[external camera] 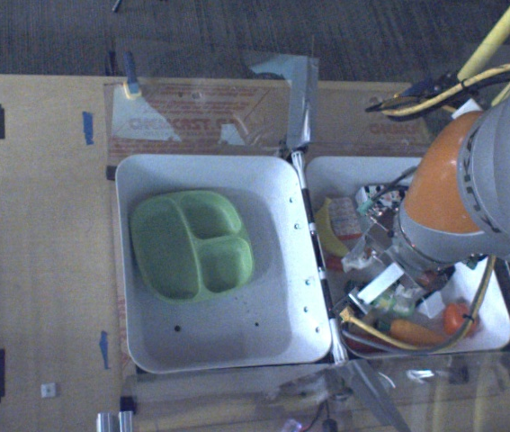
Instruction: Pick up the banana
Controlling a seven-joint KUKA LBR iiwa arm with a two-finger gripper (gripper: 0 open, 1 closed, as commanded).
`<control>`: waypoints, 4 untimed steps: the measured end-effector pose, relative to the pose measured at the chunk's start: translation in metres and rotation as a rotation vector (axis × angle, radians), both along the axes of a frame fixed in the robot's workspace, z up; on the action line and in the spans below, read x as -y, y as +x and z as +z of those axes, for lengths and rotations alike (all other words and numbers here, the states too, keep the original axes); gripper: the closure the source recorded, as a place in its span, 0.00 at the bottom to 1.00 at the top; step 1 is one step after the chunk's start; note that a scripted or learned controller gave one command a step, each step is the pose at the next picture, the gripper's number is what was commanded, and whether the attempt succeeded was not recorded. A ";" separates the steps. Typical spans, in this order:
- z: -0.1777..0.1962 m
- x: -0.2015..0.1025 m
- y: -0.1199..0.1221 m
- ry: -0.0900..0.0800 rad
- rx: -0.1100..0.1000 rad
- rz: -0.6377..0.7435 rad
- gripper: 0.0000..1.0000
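Where bins meet, banana [331, 230], green tray [192, 244]

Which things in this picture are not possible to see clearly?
- Yellow banana, camera view: partly covered by a packet and the grey arm with the orange band.
- Tool: buried in the clutter of the right white bin, so its state is unclear.
- Small items under the arm: too jumbled to name.
- Green divided plate: fully visible.
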State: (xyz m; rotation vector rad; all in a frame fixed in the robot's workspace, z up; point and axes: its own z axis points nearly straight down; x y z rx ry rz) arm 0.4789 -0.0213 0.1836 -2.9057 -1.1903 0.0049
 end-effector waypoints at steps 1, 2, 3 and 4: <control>0.000 -0.053 0.088 -0.001 0.000 -0.224 0.00; 0.010 -0.054 0.088 -0.001 -0.004 -0.219 1.00; 0.010 -0.055 0.088 0.000 -0.005 -0.220 0.00; -0.044 -0.084 0.097 -0.008 0.036 -0.470 0.00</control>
